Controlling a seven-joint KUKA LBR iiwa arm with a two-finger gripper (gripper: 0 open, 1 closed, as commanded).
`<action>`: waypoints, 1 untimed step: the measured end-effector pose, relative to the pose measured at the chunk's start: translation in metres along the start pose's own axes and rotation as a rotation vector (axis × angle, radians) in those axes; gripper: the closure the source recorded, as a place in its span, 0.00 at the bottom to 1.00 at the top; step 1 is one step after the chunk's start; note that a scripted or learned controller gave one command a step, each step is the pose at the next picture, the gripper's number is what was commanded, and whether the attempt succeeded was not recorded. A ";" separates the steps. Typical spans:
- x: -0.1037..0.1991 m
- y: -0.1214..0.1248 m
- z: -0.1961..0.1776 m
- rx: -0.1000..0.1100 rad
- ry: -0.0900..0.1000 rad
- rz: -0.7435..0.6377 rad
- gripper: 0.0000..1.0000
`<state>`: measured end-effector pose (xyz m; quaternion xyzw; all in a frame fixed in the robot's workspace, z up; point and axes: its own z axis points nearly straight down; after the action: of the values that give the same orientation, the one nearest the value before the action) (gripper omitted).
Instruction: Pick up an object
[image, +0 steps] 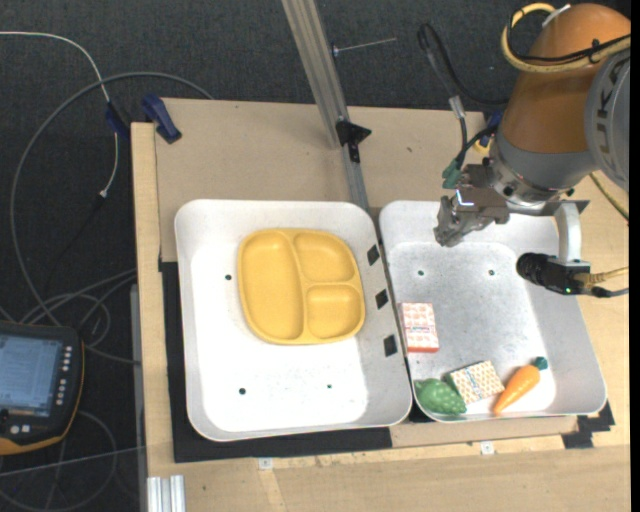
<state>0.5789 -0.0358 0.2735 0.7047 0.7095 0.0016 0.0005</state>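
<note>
So, camera view from above the desk (270, 130): two white bins side by side. The left bin (210, 330) has a yellow divided tray (300, 285) sitting in it, nothing else that I can spot. The right bin (480, 300) is where the pickable stuff is. A small red-and-white box (419, 327) lies near the bin's left wall around the middle, and down along the near edge there's a green lumpy thing (440, 396), a little patterned packet (475, 381) just beside it, and a toy carrot (517, 389) next to that.

The gripper (452, 228) hangs over the far end of the right bin, well apart from all four items. I can't tell from this angle whether the jaws are wide or narrow, the whole end is a dark blob against the bin floor. Nothing visible between them though.

Progress-wise, I'd say basically nothing is done yet. Every object is lying in the bin and none is lifted. What's left is pretty much the whole job: get over one item, drop down, close on it, raise it. The box looks like the closest candidate, but that's just my guess.
</note>
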 end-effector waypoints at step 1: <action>0.052 0.017 0.018 0.002 0.000 0.000 1.00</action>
<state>0.5954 0.0163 0.2553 0.7049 0.7094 0.0009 -0.0002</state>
